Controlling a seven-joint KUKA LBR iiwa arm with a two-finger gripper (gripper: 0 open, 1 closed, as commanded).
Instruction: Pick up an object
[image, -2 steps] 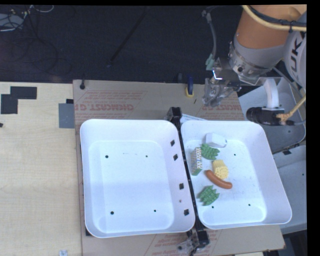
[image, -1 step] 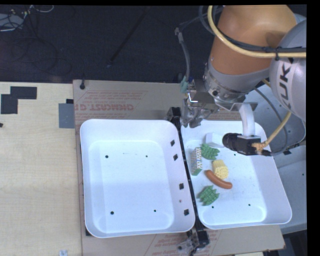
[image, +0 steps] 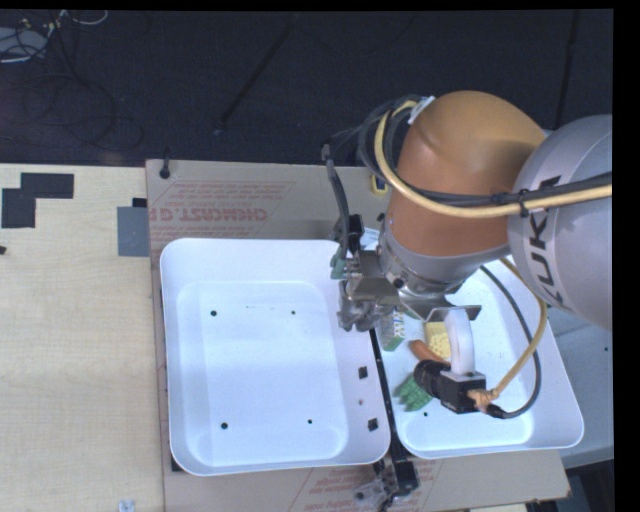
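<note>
Gripper sat low over the seam where the two white bins met, at the raised rims. The bulky grey and orange wrist covered much of it from above, so I could not tell whether it was apart or together. Nothing was visibly clamped in it.

The pickable items lay in the arm-side bin, all close to the gripper on its arm side and toward the near edge of the view. A yellow piece was nearest, with an orange piece touching it. A green object lay further toward the near rim, apart from those two. A small printed item, possibly a packet, lay just beside the gripper.

The other bin lay beyond the gripper, away from the arm. Both bins rested on a cardboard sheet on the pale wooden desk.
</note>
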